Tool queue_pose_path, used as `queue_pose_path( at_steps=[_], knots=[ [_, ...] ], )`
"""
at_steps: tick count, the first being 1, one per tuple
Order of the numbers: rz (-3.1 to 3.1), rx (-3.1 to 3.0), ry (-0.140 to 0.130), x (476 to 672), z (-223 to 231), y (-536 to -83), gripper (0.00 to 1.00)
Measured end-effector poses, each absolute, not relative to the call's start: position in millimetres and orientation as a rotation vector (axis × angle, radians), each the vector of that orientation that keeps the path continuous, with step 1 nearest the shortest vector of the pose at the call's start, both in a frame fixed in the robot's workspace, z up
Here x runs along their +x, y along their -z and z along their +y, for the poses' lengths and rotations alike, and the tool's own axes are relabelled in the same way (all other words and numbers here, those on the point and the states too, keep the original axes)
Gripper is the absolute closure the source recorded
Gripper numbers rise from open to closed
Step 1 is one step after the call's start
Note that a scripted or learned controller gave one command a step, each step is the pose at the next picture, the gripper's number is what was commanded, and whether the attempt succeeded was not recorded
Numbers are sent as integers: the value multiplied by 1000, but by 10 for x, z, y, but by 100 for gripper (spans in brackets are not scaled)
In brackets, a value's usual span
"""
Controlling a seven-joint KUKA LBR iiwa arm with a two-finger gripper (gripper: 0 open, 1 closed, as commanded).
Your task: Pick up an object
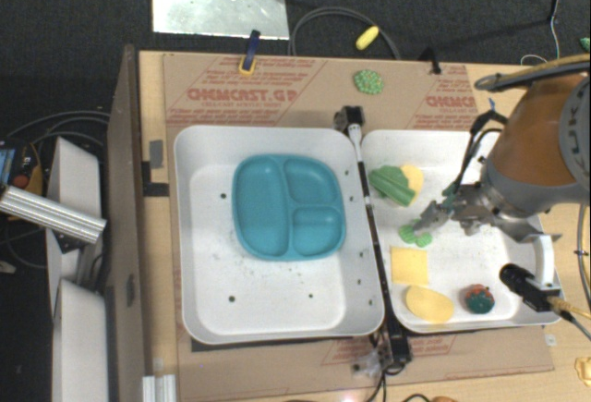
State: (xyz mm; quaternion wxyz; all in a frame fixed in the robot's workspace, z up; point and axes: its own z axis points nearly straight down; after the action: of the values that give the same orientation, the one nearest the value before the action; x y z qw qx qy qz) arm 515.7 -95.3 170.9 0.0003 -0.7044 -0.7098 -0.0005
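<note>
Lying in the right bin (462,143): a small green piece (415,236) near its middle, a green ridged item (391,184) with a yellow piece (412,176) at the far left corner, a yellow square block (410,265) and a yellow oval (429,303) along the near left side, and a dark red-and-teal object (478,298) at the near edge. Gripper (430,220) sits low just beside the small green piece; cannot tell its fingers' state or any hold. Left bin (199,160) carries a blue divided tray (288,206) at its centre on the desk (277,91).

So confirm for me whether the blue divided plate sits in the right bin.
No, the blue divided plate lies in the left bin, while the gripper works over the right bin.
</note>
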Motion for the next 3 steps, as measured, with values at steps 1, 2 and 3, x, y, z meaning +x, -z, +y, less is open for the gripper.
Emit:
queue_pose_path(
  at_steps=[1, 2, 3],
  knots=[
    [-2231, -2214, 3, 5222, -678, -1846, 0],
    [-2218, -2224, -4, 5237, -1172, -1204, 0],
    [-2229, -2217, 6, 5696, -1156, -842, 0]
  ],
)
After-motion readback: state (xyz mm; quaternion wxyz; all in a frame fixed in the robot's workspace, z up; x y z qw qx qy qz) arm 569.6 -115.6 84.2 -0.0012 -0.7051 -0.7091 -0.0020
